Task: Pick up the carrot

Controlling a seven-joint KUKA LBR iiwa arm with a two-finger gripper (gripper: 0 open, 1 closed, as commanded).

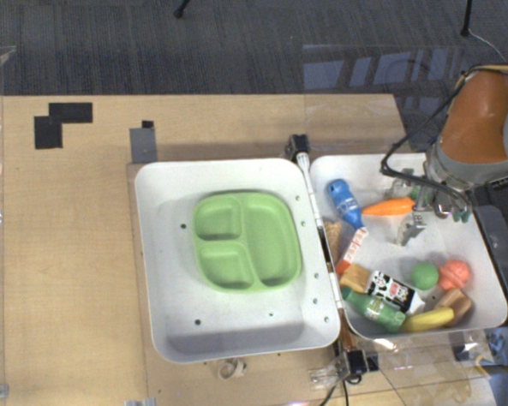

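Two shallow white bins sit side by side on a wooden bench [87,277]. The left bin [172,332] holds a green divided plate [243,241] near its middle. The right bin [489,265] holds a scatter of toy food. The carrot [386,207], orange and lying flat, rests in the upper part of that bin, just right of a blue bottle [343,199]. The arm [481,120] reaches in from the right, and its gripper [414,222] hangs just beside the carrot's right end, fingers pointing down. I cannot tell whether the fingers are parted, and nothing shows between them. Lower in the bin lie a green ball [425,275], a peach [454,273], a banana [428,319] and a black-and-white carton [390,292].
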